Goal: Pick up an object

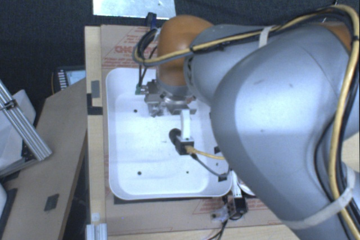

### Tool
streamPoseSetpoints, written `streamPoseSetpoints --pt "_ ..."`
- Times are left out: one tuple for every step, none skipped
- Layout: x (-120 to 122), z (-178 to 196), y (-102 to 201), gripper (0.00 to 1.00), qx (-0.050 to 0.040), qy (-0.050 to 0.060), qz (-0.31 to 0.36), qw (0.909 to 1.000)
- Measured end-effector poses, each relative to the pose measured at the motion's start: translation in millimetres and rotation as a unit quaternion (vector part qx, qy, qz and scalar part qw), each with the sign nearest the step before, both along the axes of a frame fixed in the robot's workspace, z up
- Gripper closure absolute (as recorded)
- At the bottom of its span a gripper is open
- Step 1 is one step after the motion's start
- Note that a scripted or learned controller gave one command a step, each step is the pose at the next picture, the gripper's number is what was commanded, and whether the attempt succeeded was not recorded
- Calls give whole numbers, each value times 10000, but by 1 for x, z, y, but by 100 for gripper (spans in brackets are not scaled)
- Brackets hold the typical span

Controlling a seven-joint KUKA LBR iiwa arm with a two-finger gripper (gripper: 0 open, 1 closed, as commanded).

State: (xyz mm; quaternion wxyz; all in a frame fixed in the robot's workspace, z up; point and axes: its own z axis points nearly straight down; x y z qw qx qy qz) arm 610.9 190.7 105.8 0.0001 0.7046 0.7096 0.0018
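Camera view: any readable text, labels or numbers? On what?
No text can be read.
Red print on the cardboard sheet, beyond the far rim of the white bin: too blurred to read.
Red print on the cardboard at the bin's near edge: too small to read.

The bulky grey robot arm [281, 109] reaches in from the view's right, its broad, rounded link looming large across the lower right. Further along, the rounded orange band [180, 36] sits above the wrist, and the wrist points steeply downward from it. The silvery metal end effector [160, 103] hangs just below the wrist, left of the view's centre. A thin yellow cable [225, 41] runs along the arm's upper side toward the orange band.
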Motion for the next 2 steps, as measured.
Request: streamPoseSetpoints --pt "1 10 0 100 3 -4 9 10000" --pt "-10 190 19 100 25 -73 1 10000"
